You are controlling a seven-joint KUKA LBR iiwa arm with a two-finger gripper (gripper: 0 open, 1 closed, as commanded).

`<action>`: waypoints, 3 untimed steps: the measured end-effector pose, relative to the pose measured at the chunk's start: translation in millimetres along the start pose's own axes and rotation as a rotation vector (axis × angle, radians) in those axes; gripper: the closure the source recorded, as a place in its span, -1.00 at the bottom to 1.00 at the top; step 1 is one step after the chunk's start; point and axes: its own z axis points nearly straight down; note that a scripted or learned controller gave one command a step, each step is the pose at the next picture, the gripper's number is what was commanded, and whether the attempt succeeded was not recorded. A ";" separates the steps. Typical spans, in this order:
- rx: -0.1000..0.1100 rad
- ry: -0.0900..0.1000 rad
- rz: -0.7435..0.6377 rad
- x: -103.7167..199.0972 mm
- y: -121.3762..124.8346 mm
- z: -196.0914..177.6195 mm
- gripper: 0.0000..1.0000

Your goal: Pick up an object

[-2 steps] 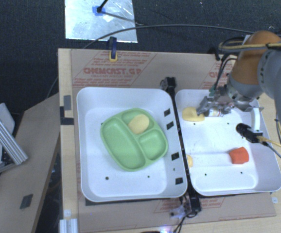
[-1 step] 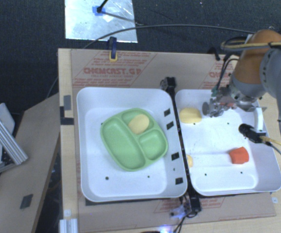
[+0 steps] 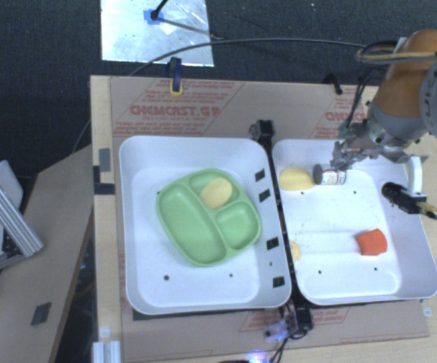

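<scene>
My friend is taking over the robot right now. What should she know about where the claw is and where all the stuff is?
Gripper: low at the back of the right bin, just above a small grey cylinder; nothing visibly between its fingers.
Right bin also holds a yellow lump beside the cylinder, and an orange block near the right wall.
Left bin: green divided tray with a yellow piece in one compartment.
Done: nothing lifted yet.
Left: grasp and raise one object.
</scene>
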 end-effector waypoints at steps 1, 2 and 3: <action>0.000 -0.001 0.000 -8.8 4.7 -59.8 1.00; 0.001 0.000 -0.005 -8.8 6.4 -87.9 1.00; 0.007 0.003 -0.009 46.4 -6.6 -76.0 1.00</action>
